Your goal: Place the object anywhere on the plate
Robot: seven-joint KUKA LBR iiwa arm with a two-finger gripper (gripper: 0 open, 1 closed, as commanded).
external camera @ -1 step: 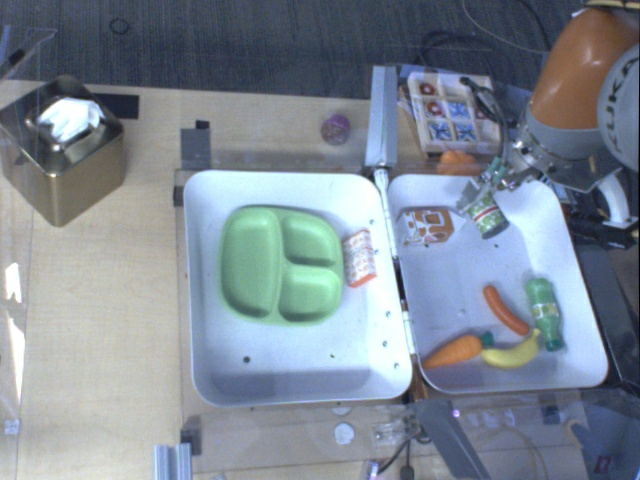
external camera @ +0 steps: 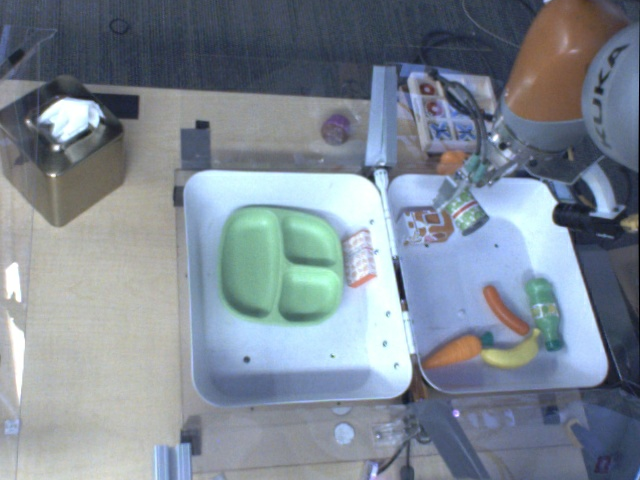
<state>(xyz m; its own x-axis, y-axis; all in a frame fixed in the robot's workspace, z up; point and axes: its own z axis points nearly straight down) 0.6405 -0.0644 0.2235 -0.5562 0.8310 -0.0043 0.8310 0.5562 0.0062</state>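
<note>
A green divided plate (external camera: 279, 264) lies in the left bin (external camera: 215, 368). Over the back of the right bin (external camera: 580, 363), my gripper (external camera: 468, 190) is shut on a small green-and-white can (external camera: 466, 214), which hangs tilted between its fingers. A red-and-white carton (external camera: 425, 227) lies just left of the can, on the bin floor. A small red-and-white packet (external camera: 359, 257) rests against the plate's right edge in the left bin.
At the front of the right bin lie a carrot (external camera: 452, 351), a banana (external camera: 511, 353), a red sausage (external camera: 505, 310) and a green bottle (external camera: 544, 313). A metal divider (external camera: 380, 118) and a printed box (external camera: 440, 108) stand behind the bins. A brown box (external camera: 62, 158) sits far left.
</note>
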